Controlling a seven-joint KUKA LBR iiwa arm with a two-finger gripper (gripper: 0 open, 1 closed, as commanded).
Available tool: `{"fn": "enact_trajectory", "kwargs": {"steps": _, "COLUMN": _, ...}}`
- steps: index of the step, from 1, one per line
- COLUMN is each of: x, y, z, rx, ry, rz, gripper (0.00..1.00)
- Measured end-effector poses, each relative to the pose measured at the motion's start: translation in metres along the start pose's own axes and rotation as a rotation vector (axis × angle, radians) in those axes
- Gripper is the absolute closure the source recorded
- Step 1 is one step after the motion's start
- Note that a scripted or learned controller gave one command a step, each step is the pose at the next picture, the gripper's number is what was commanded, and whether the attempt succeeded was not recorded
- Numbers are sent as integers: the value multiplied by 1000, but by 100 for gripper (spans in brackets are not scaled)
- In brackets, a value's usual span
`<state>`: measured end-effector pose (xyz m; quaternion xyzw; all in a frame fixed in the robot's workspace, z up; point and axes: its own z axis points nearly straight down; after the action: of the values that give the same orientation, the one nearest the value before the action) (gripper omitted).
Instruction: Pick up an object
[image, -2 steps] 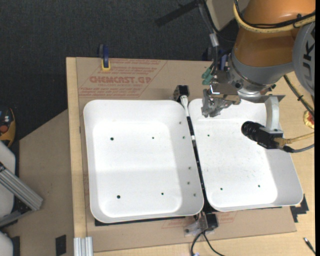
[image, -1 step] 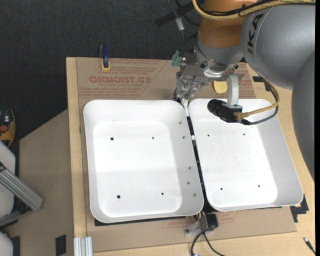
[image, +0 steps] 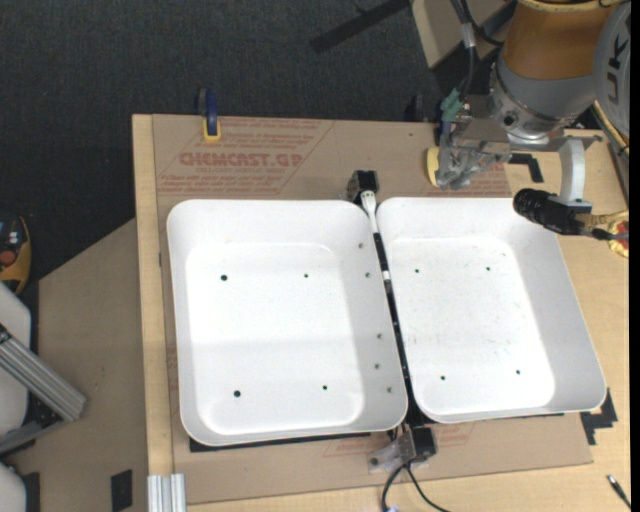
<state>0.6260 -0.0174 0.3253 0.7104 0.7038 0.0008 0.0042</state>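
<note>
Camera view: you are looking down at a slant on both bins, with the tool at the top right.
Gripper: the gripper (image: 462, 172) hangs over the brown board (image: 250, 155), just beyond the far rim of the right bin (image: 480, 205) and near that bin's far-left corner.
Grip state: you cannot tell whether it is spread or pressed together; the tip is a blur of grey metal.
Arm: the arm (image: 550, 50) comes in from the upper right, its orange band directly above the wrist.
Object: a small yellowish piece (image: 436, 168) lies on the board just left of the gripper, outside both bins. It may be the thing to pick, but it is too small for you to identify.
Contact: you cannot tell whether the gripper touches that piece.
Right of the tool: a black cylindrical part (image: 540, 207) overlaps the right bin's far-right rim.
Left bin: the left bin (image: 260, 208) sits flush beside the right bin, well apart from the tool.
Seam: a black clip (image: 362, 184) sits at the far end of the seam.
Far edge: a blue and yellow clamp (image: 208, 113) grips the board's far-left edge.
</note>
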Motion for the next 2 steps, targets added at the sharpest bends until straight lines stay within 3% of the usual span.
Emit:
{"fn": "enact_trajectory", "kwargs": {"steps": 1, "x": 64, "y": 39, "z": 106, "rx": 15, "ry": 6, "rz": -15, "gripper": 100}}
{"fn": "enact_trajectory", "kwargs": {"steps": 2, "x": 103, "y": 40, "z": 2, "rx": -3, "ry": 7, "rz": -14, "gripper": 100}}
